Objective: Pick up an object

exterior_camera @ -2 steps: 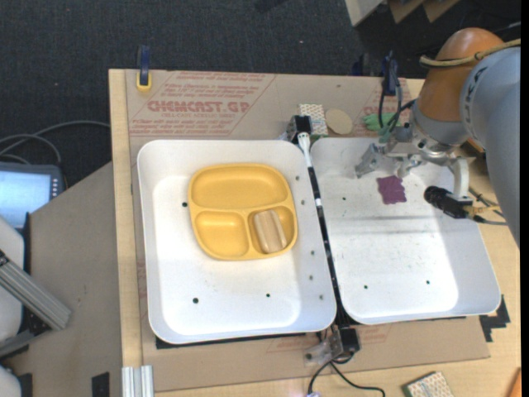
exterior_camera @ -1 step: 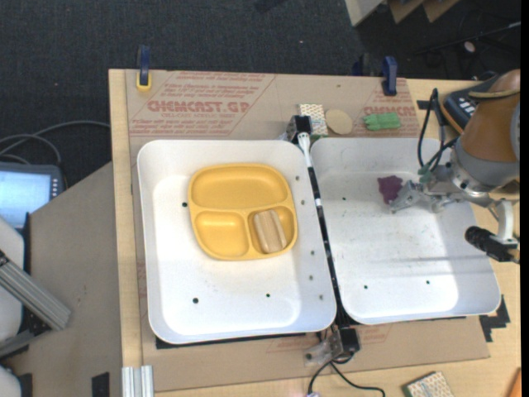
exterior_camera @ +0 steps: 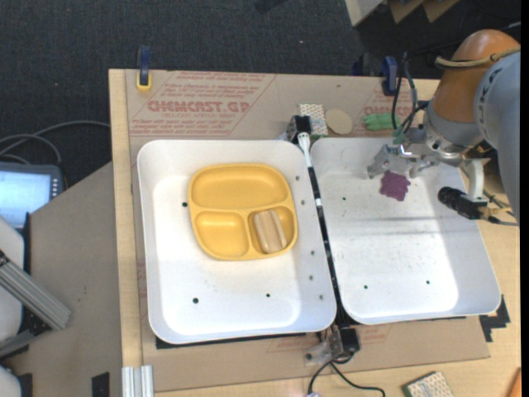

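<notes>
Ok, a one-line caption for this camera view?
Gripper poised over purple object in right bin; yellow divided tray in left bin.

Grey arm (exterior_camera: 504, 98) (orange-banded wrist)

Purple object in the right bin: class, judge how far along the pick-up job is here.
Done: the arm has reached into the right bin, and its end effector sits just above the purple object. In hand: the approach or grasp; whether the object is gripped cannot be told. Left: lifting it, since it looks to rest on the bin floor. The yellow tray in the left bin is untouched.
</notes>
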`<action>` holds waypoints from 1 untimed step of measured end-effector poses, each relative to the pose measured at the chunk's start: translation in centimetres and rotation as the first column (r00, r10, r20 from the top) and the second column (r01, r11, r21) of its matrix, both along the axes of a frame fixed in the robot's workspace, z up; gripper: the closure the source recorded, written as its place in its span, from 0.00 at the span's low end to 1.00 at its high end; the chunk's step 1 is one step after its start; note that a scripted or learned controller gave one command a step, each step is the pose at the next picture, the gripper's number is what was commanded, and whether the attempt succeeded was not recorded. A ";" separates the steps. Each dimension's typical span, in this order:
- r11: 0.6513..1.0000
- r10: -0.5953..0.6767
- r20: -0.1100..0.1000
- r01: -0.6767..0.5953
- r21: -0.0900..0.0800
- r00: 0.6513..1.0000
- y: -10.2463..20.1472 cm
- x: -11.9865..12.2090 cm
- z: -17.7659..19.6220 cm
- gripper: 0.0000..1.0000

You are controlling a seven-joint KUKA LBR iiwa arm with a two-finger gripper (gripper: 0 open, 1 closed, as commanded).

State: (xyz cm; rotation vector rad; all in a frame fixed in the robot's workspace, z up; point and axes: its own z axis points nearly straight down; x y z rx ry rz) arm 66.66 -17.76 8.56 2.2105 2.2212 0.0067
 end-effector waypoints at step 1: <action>1.000 -0.006 -0.013 0.006 0.004 1.000 -0.4 -3.4 -0.1 0.00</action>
